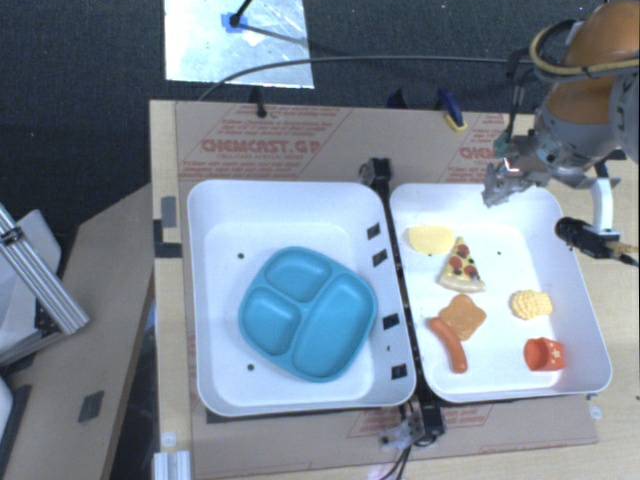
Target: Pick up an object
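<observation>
Your count stood: two white bins. Left bin: one blue divided plate. Right bin: one pizza slice, one sausage, one corn piece. The gripper hung over the right bin's far rim.

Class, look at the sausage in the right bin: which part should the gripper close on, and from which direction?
Grip the sausage across its narrow middle, coming straight down from above. It lies flat and slanted, its upper end touching the toast, so the fingers probably fit best lower down, on either long side.
</observation>
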Available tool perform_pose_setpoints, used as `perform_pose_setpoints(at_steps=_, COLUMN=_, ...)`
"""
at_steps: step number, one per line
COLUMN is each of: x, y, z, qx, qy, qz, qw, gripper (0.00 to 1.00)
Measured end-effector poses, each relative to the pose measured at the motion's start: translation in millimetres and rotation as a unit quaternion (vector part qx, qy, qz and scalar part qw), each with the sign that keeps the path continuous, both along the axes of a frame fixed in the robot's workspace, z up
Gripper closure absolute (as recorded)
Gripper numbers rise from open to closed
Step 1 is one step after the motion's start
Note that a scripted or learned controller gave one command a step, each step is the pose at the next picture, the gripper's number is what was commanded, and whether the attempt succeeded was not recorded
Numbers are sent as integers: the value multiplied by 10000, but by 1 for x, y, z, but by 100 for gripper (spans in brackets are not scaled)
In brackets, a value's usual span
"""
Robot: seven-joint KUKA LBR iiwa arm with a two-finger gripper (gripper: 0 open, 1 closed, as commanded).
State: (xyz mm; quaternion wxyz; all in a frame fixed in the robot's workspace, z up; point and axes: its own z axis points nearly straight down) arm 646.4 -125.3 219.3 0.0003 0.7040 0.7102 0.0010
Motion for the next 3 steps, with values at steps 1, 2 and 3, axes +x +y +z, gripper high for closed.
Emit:
perform_pose_setpoints(at_steps=1, x=-9, y=54, z=-9, qx=4, qy=5, qz=6, qw=10000, gripper=100)
perform_pose_setpoints(at_steps=2, x=-21, y=107, z=-14, qx=4, qy=11, qz=4, qw=10000, gripper=100)
perform_pose_setpoints(at_steps=3, x=-23, y=151, z=-8, qx=4, qy=1, qz=6, qw=10000, gripper=100)
